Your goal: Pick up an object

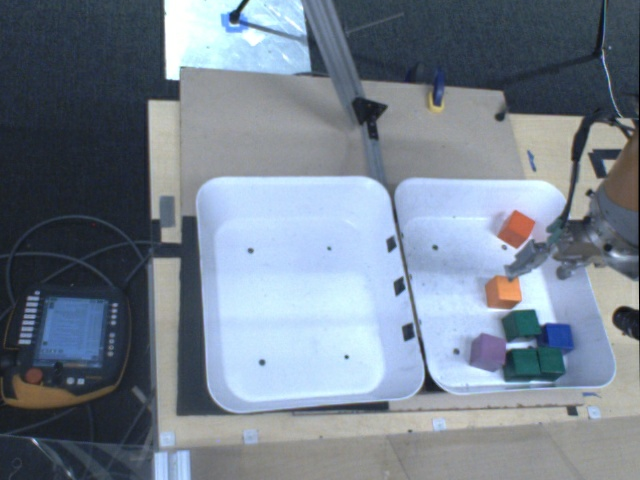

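Bright, even overhead light; soft shadows, slightly grainy.

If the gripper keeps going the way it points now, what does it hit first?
Probably the lower orange block, just below-left of the gripper. Its height above the right bin is unclear, so it could pass over.

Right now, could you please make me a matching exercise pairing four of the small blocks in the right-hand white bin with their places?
Things:
1. purple block
2. blue block
3. upper orange block
4. lower orange block

Places:
A. nearest the bin's far wall
B. just below the gripper tip
C. right of the upper green block
D. left of the lower green blocks

Pairs: 1-D, 2-C, 3-A, 4-B
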